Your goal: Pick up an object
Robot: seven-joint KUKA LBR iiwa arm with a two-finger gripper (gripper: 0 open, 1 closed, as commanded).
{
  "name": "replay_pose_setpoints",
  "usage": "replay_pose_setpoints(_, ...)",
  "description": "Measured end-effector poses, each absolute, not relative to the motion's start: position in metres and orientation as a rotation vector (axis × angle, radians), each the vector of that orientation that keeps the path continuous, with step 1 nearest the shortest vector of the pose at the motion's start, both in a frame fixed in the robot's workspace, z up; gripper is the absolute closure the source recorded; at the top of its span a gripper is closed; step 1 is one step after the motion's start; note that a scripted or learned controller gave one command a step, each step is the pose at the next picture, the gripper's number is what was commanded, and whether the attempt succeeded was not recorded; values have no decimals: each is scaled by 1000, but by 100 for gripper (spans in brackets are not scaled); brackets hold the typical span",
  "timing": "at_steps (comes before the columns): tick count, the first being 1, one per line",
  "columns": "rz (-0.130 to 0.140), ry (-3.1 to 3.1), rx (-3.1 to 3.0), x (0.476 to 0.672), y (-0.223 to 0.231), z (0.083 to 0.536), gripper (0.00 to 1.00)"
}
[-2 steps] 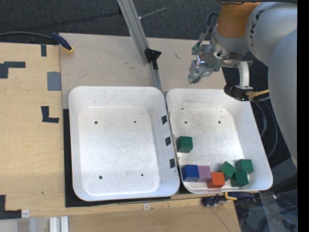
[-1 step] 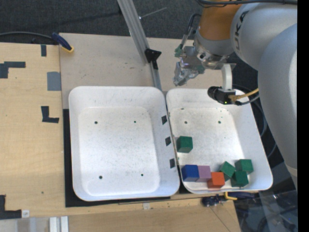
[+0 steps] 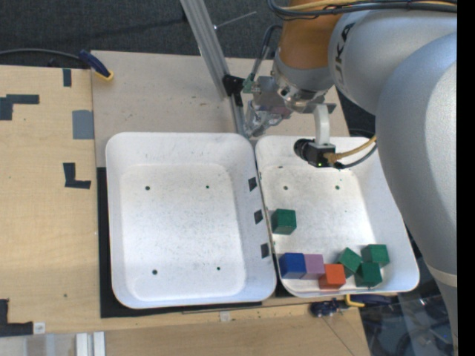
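Observation:
The right bin [image 3: 349, 199] holds several small cubes. A green cube [image 3: 283, 220] lies alone near the bin's left wall. Along the front wall sit a blue cube [image 3: 292, 264], a purple cube [image 3: 315, 264] and an orange cube [image 3: 333, 275], packed close together. Three more green cubes [image 3: 365, 263] cluster at the front right corner. My gripper [image 3: 253, 127] hangs at the far end of the bins, over the rims where the two bins meet. It is well away from every cube, and nothing shows in it.
The left bin [image 3: 178, 221] lies beside the right one, their rims touching. A slanted metal rod [image 3: 208, 35] rises behind the bins. The grey arm [image 3: 401, 87] covers the upper right. A blue and yellow object [image 3: 95, 63] lies on the bench at the far left.

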State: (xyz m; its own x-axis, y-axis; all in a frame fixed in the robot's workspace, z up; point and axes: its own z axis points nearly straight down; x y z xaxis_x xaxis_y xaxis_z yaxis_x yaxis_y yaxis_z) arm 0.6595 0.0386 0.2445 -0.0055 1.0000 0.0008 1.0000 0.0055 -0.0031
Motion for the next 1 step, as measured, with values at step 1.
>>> replay_pose_setpoints(1, 0, -2228, -2212, 667, 97, 242, 100)
